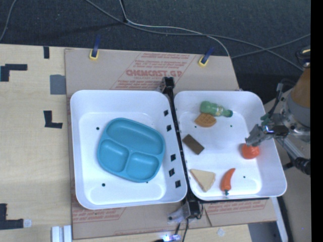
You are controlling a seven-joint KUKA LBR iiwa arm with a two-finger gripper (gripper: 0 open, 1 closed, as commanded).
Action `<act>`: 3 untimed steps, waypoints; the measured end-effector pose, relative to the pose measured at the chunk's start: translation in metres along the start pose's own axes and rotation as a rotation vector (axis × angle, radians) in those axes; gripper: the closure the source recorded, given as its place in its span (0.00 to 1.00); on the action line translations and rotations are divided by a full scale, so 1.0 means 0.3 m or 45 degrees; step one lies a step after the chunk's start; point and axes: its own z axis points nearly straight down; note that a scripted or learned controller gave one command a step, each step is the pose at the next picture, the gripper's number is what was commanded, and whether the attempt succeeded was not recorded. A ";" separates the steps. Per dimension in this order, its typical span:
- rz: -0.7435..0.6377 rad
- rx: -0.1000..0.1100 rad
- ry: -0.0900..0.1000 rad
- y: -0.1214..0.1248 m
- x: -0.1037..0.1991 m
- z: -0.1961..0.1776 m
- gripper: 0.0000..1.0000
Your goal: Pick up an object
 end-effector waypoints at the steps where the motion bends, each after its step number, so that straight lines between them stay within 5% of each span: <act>1: -0.007 0.002 0.002 0.049 0.172 -0.003 1.00; 3: -0.008 0.003 0.000 0.203 0.566 0.019 1.00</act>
